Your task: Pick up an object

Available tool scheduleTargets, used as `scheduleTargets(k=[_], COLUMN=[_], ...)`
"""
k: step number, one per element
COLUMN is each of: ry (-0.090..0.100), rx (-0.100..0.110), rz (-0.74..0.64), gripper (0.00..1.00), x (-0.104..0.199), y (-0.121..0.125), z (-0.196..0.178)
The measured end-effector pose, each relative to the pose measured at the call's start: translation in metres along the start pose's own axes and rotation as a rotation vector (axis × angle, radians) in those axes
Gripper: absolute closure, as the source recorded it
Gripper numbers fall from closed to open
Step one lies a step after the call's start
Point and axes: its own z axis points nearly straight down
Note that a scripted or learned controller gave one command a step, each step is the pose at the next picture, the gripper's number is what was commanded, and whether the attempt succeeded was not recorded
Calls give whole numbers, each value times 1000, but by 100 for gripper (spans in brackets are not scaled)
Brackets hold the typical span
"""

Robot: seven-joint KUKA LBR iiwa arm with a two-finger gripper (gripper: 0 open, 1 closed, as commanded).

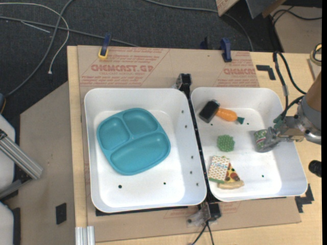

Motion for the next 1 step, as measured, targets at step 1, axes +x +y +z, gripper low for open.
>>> scheduleTargets(k=[1], ry=[0], rx=[0], rz=[1], gripper=[100], x=[0], y=[2], z=[-49])
